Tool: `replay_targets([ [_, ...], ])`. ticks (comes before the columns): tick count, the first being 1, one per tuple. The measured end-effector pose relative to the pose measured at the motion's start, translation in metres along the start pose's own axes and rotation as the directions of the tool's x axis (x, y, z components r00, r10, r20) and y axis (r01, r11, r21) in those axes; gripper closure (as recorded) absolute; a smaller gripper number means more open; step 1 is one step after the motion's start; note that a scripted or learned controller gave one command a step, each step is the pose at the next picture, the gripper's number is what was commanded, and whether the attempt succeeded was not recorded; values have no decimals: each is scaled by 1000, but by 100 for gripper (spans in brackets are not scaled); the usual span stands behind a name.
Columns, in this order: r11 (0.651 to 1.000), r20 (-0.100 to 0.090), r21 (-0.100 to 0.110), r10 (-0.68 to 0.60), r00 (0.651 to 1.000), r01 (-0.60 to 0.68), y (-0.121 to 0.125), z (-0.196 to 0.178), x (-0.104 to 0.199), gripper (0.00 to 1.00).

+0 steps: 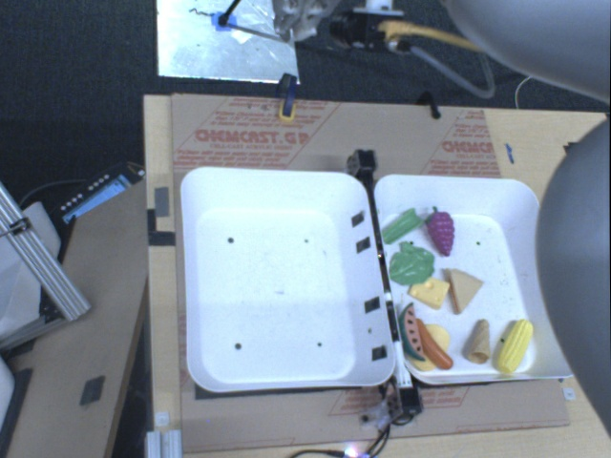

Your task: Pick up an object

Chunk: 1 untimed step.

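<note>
Two shallow white bins sit side by side on the bench; the left bin [277, 284] carries nothing, and the right bin [520, 203] carries every candidate for the pick. The toy foods lie as follows. A green pod [401, 225] and a purple grape bunch [439, 231] lie near the bin's far edge. A green leafy piece [410, 263] rests against the wall shared with the left bin, touching a yellow cheese wedge [431, 293]. A tan wedge [465, 288] lies just beside the cheese, toward the middle. Along the near edge lie a watermelon slice [410, 330], a hot dog [434, 348], a cone [477, 342] and a corn cob [514, 343].

The gripper [301, 8] hangs above the bench's far side, well apart from both bins, and holds nothing that can be seen. You cannot tell how far it stands open, as the mechanism is blurred.

For a clean pick, you would do well to choose a piece standing free of its neighbours and of the walls. The tan wedge or the grape bunch appears the best placed. The watermelon slice and hot dog crowd the near corner by the shared wall, where a finger is likely to foul the wall.
</note>
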State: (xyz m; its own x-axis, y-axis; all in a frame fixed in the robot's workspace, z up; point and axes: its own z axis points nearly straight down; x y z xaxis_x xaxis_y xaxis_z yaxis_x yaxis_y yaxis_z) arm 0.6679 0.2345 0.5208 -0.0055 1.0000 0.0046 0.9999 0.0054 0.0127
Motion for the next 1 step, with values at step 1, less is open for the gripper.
replay_targets([
  [1, 1000, 9, 25, 4, 1000, -5, -4, 215, -2, 100],
])
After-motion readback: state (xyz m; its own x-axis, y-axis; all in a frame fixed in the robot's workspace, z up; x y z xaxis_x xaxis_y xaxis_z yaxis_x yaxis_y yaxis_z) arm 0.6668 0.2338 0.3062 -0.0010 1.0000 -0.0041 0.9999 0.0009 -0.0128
